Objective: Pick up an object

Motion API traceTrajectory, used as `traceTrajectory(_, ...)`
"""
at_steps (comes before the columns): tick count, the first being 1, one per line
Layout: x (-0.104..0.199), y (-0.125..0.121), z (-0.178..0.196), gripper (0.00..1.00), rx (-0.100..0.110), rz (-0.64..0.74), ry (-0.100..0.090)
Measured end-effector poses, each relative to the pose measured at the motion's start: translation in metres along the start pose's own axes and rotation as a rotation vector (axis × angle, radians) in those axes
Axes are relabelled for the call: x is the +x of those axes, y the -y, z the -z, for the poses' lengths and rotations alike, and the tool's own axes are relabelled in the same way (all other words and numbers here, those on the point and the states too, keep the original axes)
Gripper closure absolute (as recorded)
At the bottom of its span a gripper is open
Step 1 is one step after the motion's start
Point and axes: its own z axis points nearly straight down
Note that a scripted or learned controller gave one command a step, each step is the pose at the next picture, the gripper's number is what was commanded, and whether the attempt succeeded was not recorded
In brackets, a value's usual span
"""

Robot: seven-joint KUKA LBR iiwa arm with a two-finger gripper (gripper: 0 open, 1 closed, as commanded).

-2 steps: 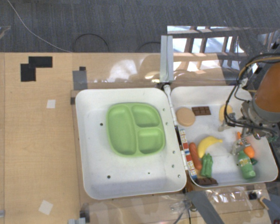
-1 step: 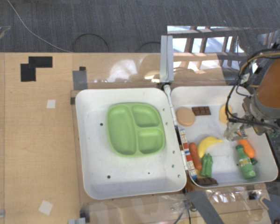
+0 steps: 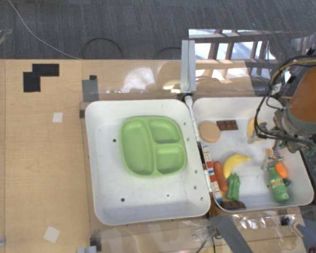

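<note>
End effector (image 3: 274, 155) lowered into the right bin (image 3: 309, 194).
Its finger state cannot be told; the yellow item (image 3: 250, 127) is partly hidden by cables.

The arm (image 3: 309, 97) is cut off by the picture's right edge. Its hand (image 3: 272, 155) is small and blurred against the right bin (image 3: 236, 111), so its fingers cannot be made out. A yellow item (image 3: 250, 127) just left of the hand is partly hidden behind a cable
</note>
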Motion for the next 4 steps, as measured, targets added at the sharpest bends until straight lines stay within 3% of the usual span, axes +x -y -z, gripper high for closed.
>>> traceTrajectory(1, 0.011, -0.002, -0.014, 0.0, -0.007, 0.013, -0.015)
traceTrajectory(2, 0.005, -0.001, 0.001, 1.0, 0.0, 0.016, 0.002)
traceTrajectory(3, 0.006, -0.001, 0.001, 0.0, -0.001, 0.016, 0.0)
traceTrajectory(4, 0.012, -0.002, -0.014, 0.0, -0.007, 0.015, -0.015)
